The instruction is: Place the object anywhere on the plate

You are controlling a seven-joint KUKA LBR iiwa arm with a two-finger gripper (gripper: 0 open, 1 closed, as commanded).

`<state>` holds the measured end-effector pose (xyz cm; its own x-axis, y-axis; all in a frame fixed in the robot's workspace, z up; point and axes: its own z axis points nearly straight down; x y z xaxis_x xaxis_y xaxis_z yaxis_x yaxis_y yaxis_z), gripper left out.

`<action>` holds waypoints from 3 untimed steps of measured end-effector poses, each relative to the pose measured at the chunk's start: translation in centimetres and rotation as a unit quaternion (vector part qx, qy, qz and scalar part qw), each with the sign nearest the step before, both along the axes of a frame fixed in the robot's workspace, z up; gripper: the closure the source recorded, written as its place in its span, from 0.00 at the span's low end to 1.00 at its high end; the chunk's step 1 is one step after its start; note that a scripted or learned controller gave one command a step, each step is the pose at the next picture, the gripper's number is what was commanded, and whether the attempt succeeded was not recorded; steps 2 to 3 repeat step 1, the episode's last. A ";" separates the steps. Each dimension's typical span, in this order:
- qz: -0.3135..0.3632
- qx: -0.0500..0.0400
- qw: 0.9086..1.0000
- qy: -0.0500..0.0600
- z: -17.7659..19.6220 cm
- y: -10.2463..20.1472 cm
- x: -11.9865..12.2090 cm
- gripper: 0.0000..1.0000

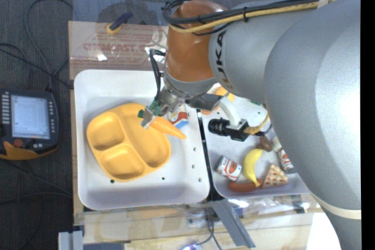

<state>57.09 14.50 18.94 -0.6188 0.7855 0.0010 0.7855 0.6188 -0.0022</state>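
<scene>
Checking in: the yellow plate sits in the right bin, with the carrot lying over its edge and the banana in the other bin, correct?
Not quite. The camera view shows the yellow plate in the left bin, not the right. The carrot does lie over its edge, and the banana is in the other bin.

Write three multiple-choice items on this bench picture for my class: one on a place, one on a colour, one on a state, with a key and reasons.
1. Which bin holds the plate?
A. left bin
B. right bin
C. neither

2. What colour is the plate?
A. blue
B. yellow
C. red

3. How does the toy carrot lie?
A. upright in the right bin
B. under the banana
C. across the plate's right rim, below the gripper

Key: 1 A, the plate sits in the left bin. 2 B, its compartments are all yellow. 3 C, the toy carrot overlaps the plate's edge under the gripper, while the banana lies in the right bin.
</scene>
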 end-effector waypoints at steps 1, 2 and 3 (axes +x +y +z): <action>-0.001 0.000 1.000 0.000 0.0 -0.1 0.0 0.00; -0.001 0.000 1.000 0.000 0.0 -0.1 0.0 0.00; -0.001 0.000 1.000 0.000 0.0 -0.1 0.0 0.00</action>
